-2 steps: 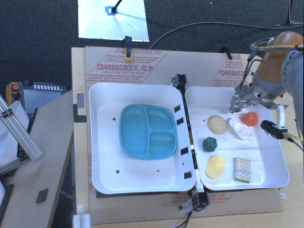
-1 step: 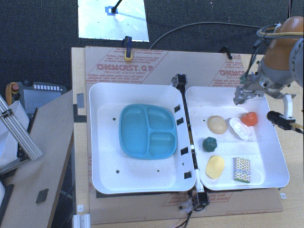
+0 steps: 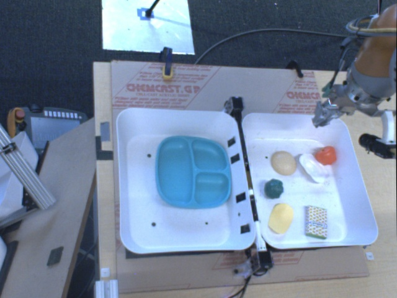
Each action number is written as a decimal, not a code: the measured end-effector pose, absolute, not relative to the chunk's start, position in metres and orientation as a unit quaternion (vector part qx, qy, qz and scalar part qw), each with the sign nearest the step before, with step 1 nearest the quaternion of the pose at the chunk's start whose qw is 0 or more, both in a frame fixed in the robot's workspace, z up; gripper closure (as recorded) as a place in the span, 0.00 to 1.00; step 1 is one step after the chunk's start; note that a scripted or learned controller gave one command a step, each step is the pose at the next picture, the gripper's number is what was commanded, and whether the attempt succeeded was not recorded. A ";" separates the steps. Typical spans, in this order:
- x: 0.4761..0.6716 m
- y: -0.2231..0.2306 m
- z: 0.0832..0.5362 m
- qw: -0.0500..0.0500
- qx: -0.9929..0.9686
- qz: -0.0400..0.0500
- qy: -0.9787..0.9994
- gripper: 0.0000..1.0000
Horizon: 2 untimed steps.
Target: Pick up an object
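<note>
Over right bin's (image 3: 356, 185) far edge, gripper (image 3: 323, 115) state unclear, orange-red ball (image 3: 326, 155) beside white wad (image 3: 312, 167), board (image 3: 162, 87) reads CHEMCAST GP

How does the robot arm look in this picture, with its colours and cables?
The arm enters from the right, with an orange band above the wrist and a grey metallic section below it. Thin dark cables loop around its upper part. The hand at its end is small, grey and metallic, too blurred for finer detail.
</note>
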State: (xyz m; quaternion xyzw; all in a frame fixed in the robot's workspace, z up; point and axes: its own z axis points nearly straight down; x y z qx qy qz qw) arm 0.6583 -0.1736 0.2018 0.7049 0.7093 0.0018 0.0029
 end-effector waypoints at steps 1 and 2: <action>0.660 -0.174 0.255 0.004 0.705 0.002 0.709 1.00; 0.643 -0.120 0.253 0.000 0.704 0.001 0.710 1.00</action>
